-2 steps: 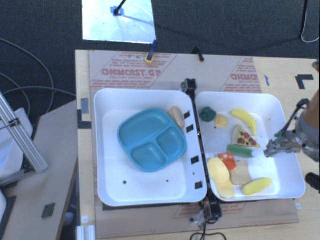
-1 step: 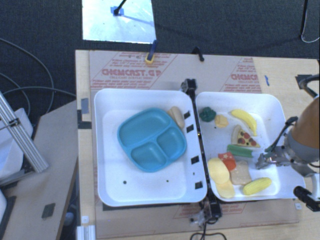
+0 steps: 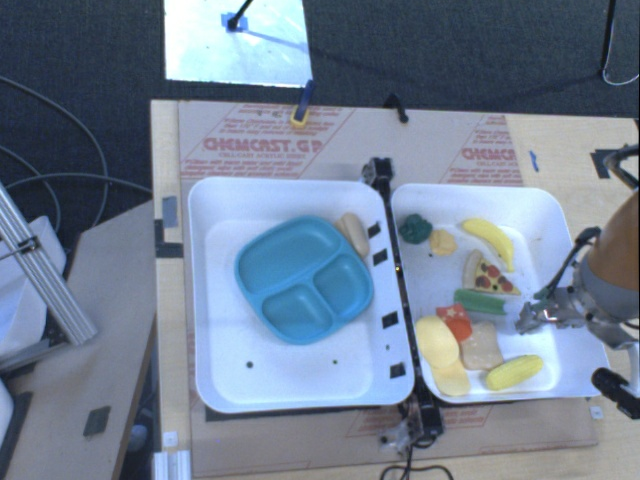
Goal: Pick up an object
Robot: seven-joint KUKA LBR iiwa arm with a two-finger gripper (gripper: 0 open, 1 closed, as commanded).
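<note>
Gripper (image 3: 528, 318) hovers low in right bin (image 3: 560, 213), near green stick (image 3: 480, 302) and corn cob (image 3: 514, 371). Jaws: you cannot tell how far open; nothing visibly held. Approach appears aimed at food cluster.

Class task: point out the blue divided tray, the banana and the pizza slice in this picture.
blue divided tray (image 3: 303, 277): camera view, on the ridge between its compartments.
banana (image 3: 489, 236): camera view, middle of its curved body.
pizza slice (image 3: 489, 274): camera view, centre of its topping.
</note>
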